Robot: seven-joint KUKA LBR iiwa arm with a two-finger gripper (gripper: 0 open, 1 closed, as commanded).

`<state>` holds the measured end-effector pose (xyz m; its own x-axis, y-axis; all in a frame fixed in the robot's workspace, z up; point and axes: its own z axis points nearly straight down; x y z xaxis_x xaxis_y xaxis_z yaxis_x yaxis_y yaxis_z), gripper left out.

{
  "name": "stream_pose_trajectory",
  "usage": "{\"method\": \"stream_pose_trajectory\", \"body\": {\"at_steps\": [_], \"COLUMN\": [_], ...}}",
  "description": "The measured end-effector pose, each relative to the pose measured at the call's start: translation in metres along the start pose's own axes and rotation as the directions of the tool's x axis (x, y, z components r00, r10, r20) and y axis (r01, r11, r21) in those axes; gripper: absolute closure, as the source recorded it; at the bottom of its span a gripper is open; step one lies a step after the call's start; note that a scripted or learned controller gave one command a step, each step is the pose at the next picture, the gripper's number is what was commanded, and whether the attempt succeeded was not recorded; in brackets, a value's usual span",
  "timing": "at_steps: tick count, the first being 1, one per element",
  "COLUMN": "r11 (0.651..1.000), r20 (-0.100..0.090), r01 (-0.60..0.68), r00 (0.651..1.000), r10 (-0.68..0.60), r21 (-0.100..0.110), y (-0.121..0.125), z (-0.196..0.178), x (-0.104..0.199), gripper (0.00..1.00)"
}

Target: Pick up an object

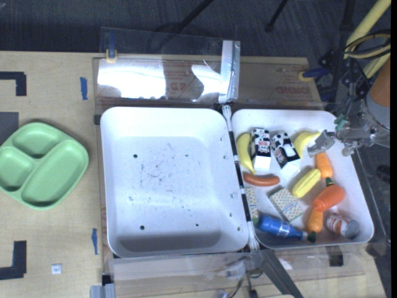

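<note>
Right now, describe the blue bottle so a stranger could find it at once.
Look in the right-hand white bin, the one crowded with toy food. Along its near edge lies the blue bottle on its side, beside a carrot. It is the only blue thing among yellow, orange and red neighbours.

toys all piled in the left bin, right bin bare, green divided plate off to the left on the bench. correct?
Bins are swapped. The camera view shows the toys, such as the banana, hot dog and blue bottle, in the right bin, while the left bin holds none. The green divided plate does sit left on the bench.
</note>
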<state>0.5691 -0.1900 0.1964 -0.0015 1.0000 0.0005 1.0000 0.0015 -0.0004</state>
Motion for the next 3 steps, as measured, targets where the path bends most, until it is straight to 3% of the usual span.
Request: {"method": "stream_pose_trajectory", "body": {"at_steps": [1,2,3], "r11": [1.0,1.0,1.0], "r20": [-0.009,-0.004,0.001], "r01": [0.013,0.013,0.006], "r00": [1.0,1.0,1.0], "r10": [-0.013,-0.013,-0.006], "r21": [-0.009,-0.007,-0.002], "y": [0.02,0.019,-0.007], "z": [0.096,0.087,-0.024], "x": [-0.021,-0.023,0.042], "gripper": [0.0,1.0,1.0]}}
